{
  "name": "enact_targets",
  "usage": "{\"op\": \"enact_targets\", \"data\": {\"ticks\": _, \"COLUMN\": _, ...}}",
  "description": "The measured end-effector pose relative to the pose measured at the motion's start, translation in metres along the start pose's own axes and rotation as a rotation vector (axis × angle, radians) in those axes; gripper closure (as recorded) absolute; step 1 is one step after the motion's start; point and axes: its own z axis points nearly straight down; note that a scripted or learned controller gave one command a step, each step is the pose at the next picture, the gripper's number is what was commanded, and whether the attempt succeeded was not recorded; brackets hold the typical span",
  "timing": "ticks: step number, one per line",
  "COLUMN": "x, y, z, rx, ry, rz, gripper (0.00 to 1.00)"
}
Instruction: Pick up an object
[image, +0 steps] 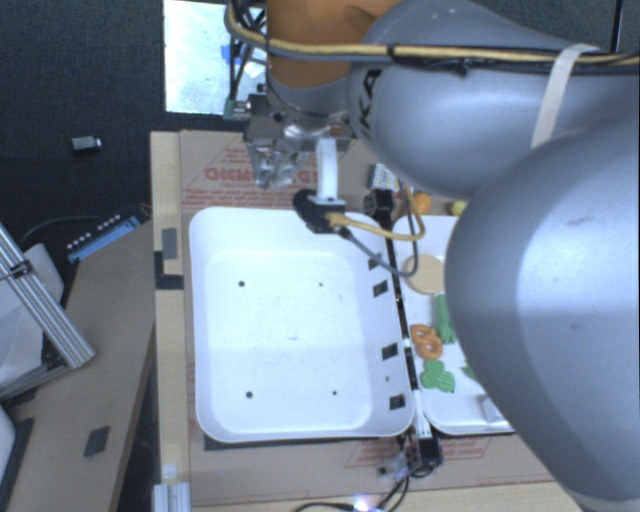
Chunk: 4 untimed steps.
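The gripper, its grip impossible to tell, is hovering beyond the left bin's far edge; two bins are sitting side by side.

Left bin sits on the worktop, right bin just beside it, edges touching. In the right bin, a pretzel-shaped piece lies near the shared edge, a leafy piece just in front of it, a round disc behind. The arm hangs over the right bin; the gripper is behind the left bin's far edge.
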Motion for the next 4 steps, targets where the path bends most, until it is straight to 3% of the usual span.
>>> {"op": "enact_targets", "data": {"ticks": 4, "x": 0.000, "y": 0.000, "z": -0.033, "rx": 0.001, "ry": -0.001, "rz": -0.001, "gripper": 1.00}}
